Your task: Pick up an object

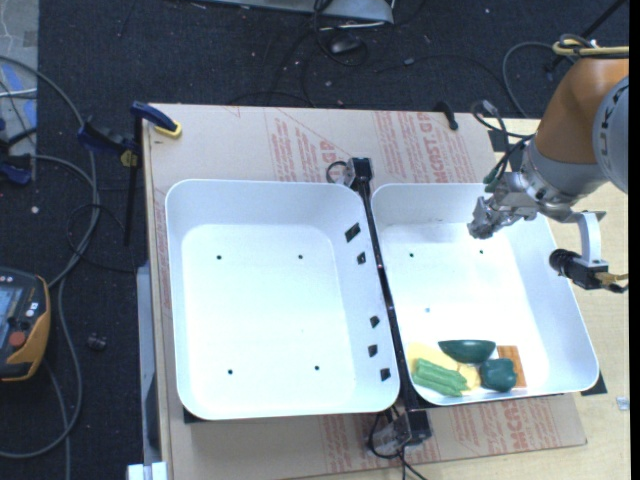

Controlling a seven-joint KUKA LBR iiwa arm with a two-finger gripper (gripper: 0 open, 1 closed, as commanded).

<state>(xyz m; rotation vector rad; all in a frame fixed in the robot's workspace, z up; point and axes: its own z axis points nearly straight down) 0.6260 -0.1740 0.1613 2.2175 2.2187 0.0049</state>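
**Two bins, objects clustered at the right bin's near edge**

Two white bins sit side by side on the tabletop point(300, 138). The right bin point(450, 288) holds a dark green bowl point(467, 349), a light green ridged piece point(438, 376), a teal lump point(498, 374) and a yellow piece point(428, 355), huddled together. The gripper point(481, 224) hangs above that bin's far end, well apart from them; whether its fingers are parted, I cannot tell.

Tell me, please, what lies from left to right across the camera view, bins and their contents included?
Left bin → light green vegetable → dark green bowl → teal lump; the gripper hovers above the right bin.
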